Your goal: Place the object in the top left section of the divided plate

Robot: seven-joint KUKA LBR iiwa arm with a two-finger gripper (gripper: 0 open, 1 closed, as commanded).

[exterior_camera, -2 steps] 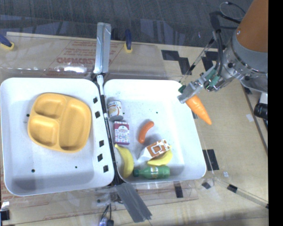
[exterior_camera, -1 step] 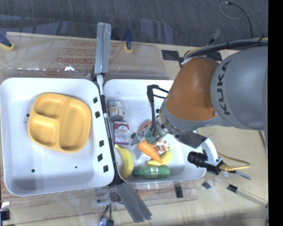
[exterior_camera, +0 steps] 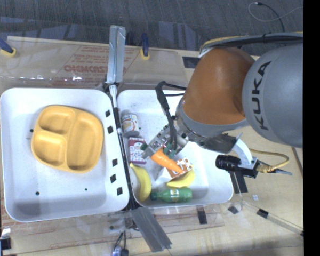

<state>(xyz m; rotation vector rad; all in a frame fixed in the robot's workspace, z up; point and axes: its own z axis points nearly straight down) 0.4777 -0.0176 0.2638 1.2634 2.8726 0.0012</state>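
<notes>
**Gripper down among the food in the right bin**

The left bin (exterior_camera: pixel 10 143) holds the yellow plate (exterior_camera: pixel 68 138), its three sections bare. In the right bin (exterior_camera: pixel 224 188) a can (exterior_camera: pixel 129 124) stands near the divider, with a purple packet (exterior_camera: pixel 135 149) just below it and a banana (exterior_camera: pixel 142 182) at the near left corner. The gripper (exterior_camera: pixel 161 147) sits low over an orange carrot (exterior_camera: pixel 167 161), touching or just above it; whether the carrot is between the fingers cannot be told. A second banana (exterior_camera: pixel 182 180) and a green bottle (exterior_camera: pixel 172 195) lie beside the carrot. The arm (exterior_camera: pixel 240 95) leans over the bin's right half.
</notes>
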